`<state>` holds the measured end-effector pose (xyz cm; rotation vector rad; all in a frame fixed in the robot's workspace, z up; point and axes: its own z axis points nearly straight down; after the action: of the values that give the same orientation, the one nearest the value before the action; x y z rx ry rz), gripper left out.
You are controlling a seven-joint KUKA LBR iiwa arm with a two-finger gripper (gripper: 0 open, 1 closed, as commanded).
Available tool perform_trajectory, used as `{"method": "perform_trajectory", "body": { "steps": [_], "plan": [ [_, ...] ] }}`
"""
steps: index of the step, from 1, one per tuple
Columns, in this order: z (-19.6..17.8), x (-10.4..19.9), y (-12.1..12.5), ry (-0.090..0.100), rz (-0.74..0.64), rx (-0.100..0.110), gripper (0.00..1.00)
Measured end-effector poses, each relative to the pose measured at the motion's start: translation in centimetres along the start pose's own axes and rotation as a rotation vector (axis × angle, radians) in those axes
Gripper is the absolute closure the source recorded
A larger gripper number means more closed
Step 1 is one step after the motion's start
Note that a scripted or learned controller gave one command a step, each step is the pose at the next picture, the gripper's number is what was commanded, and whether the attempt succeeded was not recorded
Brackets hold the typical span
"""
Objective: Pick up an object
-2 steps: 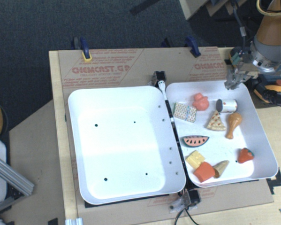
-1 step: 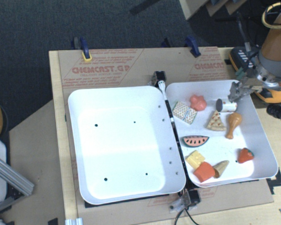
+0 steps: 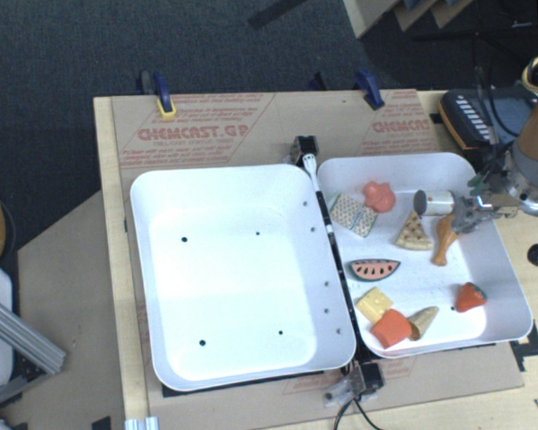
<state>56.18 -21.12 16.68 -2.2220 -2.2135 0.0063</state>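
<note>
I see the grey two-finger gripper (image 3: 467, 210) low at the right bin's (image 3: 500, 332) upper right edge, over the brown drumstick-shaped toy (image 3: 444, 237), presumably lining up a grab; I can't tell its finger spacing or any hold.

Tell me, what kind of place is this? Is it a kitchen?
Probably a robot lab, not a kitchen. Two white bins, the left bin and the right bin, sit on a clamped board, toy food like a watermelon slice lies inside, and a robot's end effector reaches in.
</note>
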Motion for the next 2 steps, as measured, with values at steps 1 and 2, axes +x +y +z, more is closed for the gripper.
{"method": "perform_trajectory", "body": {
  "steps": [1, 2],
  "plan": [
    [1.1, -0.8, -6.8, 0.002, 0.001, 0.000, 1.00],
    [6.8, -1.3, -8.5, 0.002, -0.002, 0.001, 1.00]
  ]
}}
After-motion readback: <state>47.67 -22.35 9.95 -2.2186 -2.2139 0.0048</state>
